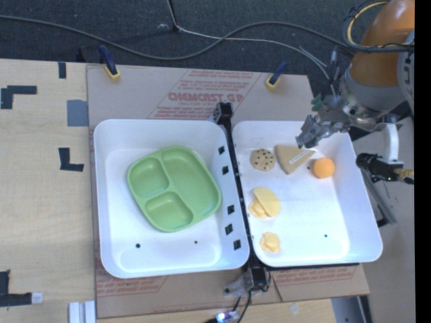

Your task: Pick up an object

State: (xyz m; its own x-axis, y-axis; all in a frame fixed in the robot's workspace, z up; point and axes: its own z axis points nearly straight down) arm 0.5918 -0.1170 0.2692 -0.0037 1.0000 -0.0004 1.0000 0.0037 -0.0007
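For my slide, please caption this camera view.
Claw above cheese wedge in right bin; green tray in left bin.

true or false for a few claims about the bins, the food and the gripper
1. The green tray lies in the left bin. True.
2. The cookie sits in the left bin. False: it is in the right bin, near the divider.
3. The gripper hangs above the back of the right bin, by the cheese wedge. True.
4. The orange ball rests on the green tray. False: it lies on the right bin's floor, right of the wedge.
5. Two yellow pieces lie nearer the front of the right bin than the cookie. True.
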